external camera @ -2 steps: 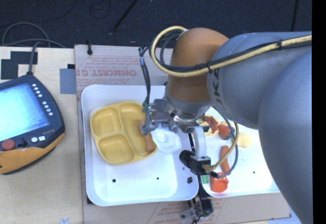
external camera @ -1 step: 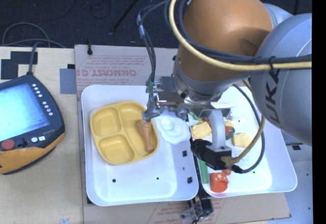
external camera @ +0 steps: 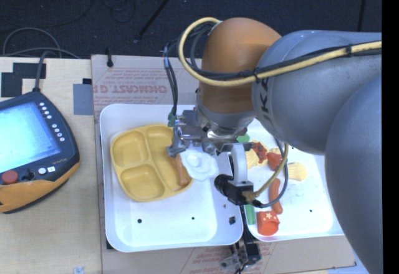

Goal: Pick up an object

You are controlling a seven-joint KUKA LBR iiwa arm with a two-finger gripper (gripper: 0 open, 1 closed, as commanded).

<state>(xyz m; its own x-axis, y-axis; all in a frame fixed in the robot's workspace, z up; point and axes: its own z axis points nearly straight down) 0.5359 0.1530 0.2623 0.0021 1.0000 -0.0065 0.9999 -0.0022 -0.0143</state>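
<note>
My gripper (external camera: 212, 155) hangs under the orange band, over the divide between the two bins. Beneath it in the left bin (external camera: 162, 229) lies a white lumpy item (external camera: 199, 167) beside a brown sausage-shaped piece (external camera: 181, 172), both at the right rim of a yellow compartment tray (external camera: 140, 164). The right bin (external camera: 312, 217) holds a red cup-like item (external camera: 268, 224), an orange carrot-like piece (external camera: 275, 188), a red piece (external camera: 260, 154), a yellow piece (external camera: 298, 171) and a green item (external camera: 250, 212). The wrist hides whatever lies directly under it.
A teach pendant (external camera: 31, 142) with a lit screen lies on the bench left of the bins. The grey arm (external camera: 336, 111) covers the right side of the right bin. Cables run over the dark floor behind the bench.
</note>
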